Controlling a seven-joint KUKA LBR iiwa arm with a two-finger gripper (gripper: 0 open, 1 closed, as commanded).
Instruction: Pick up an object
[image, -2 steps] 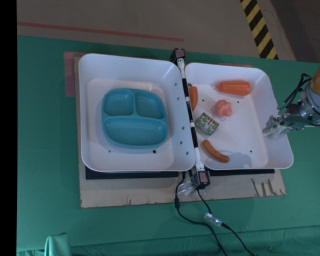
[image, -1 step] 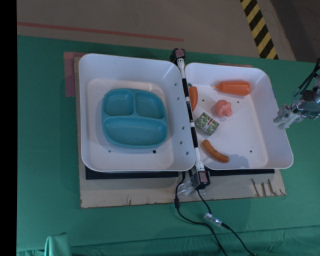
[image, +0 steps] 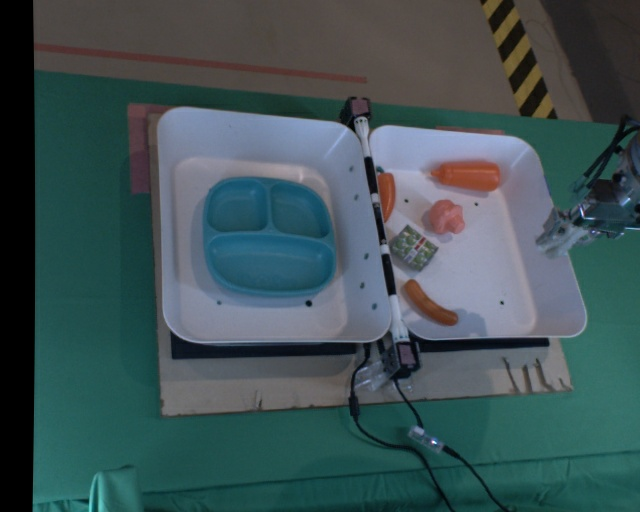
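Gripper (image: 556, 238) sits at right edge of frame, over rim of right bin (image: 560, 290). It grips nothing, and I cannot tell open vs closed.

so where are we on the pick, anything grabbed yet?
Nothing looks picked yet. The pincer sits at the right bin's right rim with nothing visible between its fingers. All items lie in that bin: bottle, carrot, pink toy, small carton, sausage. Left: move over one, close, lift.
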